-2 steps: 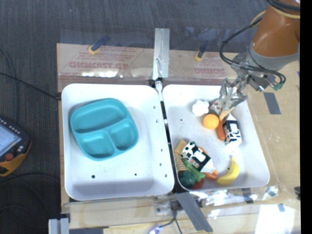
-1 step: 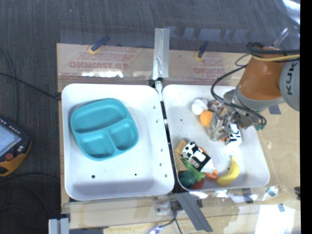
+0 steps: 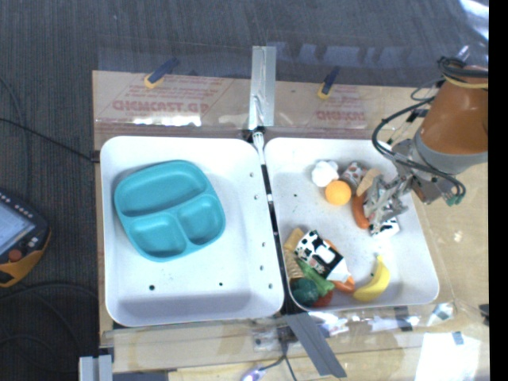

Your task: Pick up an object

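My gripper is low over the right bin, near its upper right part. It hangs right over a red curved piece and a small black-and-white item. An orange ball and a white ball lie just to its left. A tan piece and a speckled item sit beside it at the top. Nothing visibly hangs from the gripper.
A banana, a black-and-white patterned box, a green vegetable and a small orange piece crowd the right bin's front. A teal divided tray lies in the left bin. Cables loop off the wrist.
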Controlling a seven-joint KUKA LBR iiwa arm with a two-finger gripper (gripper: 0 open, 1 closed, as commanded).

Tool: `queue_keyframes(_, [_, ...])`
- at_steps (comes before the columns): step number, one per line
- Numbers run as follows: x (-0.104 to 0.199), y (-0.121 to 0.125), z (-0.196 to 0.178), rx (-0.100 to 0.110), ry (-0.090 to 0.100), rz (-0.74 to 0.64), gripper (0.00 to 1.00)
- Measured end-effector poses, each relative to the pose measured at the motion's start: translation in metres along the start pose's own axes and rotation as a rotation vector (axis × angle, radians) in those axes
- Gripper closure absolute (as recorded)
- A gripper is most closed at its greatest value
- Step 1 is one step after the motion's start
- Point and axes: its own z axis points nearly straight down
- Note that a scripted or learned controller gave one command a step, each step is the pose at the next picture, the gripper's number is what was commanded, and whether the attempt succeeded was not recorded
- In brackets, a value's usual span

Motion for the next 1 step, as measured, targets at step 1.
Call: queue_keyframes(1, [0.0823,0.0465,0.0334,0.011,-0.018,0.158,1.00])
